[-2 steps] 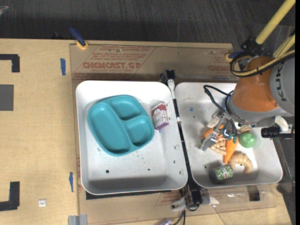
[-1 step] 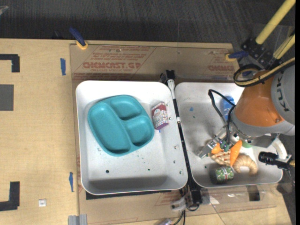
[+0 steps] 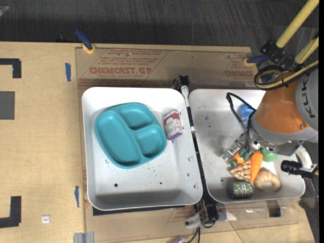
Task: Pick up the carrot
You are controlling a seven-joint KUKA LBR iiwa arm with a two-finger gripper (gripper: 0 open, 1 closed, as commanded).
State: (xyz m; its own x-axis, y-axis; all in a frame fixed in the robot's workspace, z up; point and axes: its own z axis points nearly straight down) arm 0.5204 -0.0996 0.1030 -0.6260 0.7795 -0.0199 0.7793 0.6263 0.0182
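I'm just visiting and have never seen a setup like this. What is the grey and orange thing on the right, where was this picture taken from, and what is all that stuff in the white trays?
The grey and orange thing is a robot arm, reaching in from the right. A camera fixed above the bench took the picture, looking down at a slant.

Two shallow white bins sit side by side. The left bin holds a teal divided plate and a small can beside it. The right bin holds a cluster of toy food: an orange carrot, a croissant, a small green can and other small pieces.

The arm's gripper is down among that cluster, close to the carrot. The arm hides the fingers, so I cannot tell whether anything is held.
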